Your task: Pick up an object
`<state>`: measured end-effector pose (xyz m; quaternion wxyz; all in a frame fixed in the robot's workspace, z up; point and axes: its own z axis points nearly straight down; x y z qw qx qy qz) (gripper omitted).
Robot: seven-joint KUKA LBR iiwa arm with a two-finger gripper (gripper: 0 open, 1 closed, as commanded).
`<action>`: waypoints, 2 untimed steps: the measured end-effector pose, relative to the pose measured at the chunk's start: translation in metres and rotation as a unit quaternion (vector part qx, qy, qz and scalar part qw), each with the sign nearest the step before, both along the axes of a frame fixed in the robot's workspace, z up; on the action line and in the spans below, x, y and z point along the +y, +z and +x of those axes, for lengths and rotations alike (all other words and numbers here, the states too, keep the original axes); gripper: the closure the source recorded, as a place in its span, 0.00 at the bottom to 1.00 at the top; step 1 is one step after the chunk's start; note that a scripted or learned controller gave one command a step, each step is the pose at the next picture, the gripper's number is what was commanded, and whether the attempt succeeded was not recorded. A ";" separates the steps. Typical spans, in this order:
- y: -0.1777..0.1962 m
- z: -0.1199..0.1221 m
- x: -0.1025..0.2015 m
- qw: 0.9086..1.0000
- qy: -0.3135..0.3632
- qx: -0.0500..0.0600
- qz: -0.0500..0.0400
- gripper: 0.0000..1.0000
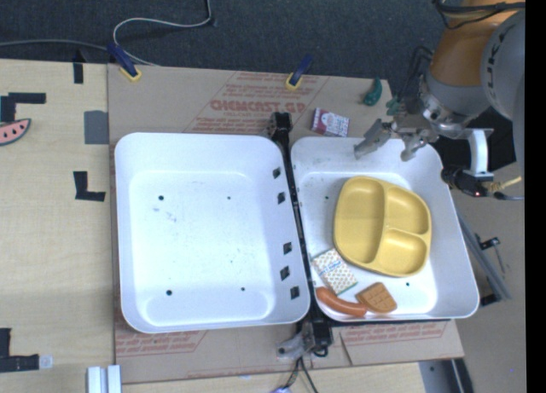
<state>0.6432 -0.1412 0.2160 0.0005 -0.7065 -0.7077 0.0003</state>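
Arm: the grey KUKA arm (478, 42), orange band at the wrist, reaches in from the right above the right bin's far edge.
Gripper (391, 145): fingers spread wide, nothing between them.
Right bin (465, 289): holds a yellow divided plate (381, 225) at centre, with a checkered packet (335, 273), a sausage (339, 303) and a brown cracker (378, 298) near its front edge.
Left bin (128, 212): sits just beside the right bin.
Bench: a small red-and-white packet (330, 123) lies on the cardboard behind the bins.
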 end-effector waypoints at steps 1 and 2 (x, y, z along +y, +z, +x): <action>-0.110 -0.041 -0.009 1.000 0.000 0.001 0.000 0.00; -0.126 -0.003 0.029 1.000 0.000 -0.006 -0.002 0.00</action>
